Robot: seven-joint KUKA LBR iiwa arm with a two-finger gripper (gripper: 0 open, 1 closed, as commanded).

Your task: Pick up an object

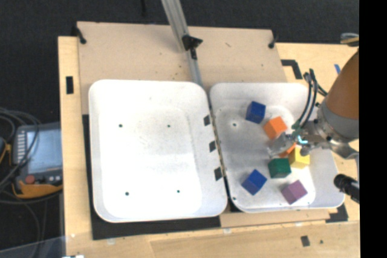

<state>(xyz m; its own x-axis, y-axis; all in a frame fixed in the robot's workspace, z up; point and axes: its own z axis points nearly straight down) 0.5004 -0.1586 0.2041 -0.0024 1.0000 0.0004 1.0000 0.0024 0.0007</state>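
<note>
The right bin (239, 130) holds several small blocks: a blue cube (256, 111) at the back, an orange block (276, 127) beside it, a green cube (279, 168), a yellow block (300, 158), a second blue cube (254, 181) and a purple cube (294, 191) near the front. My gripper (289, 145) reaches in from the right and sits low among the orange, green and yellow blocks. A small orange piece shows right at its tip; whether it is held is unclear.
The left bin (151, 148) lies beside the right one, with a row of clips between them. A slanted metal rail (172, 3) rises from the back of the bench. A control pendant (36, 157) with cables lies off the bench's left edge.
</note>
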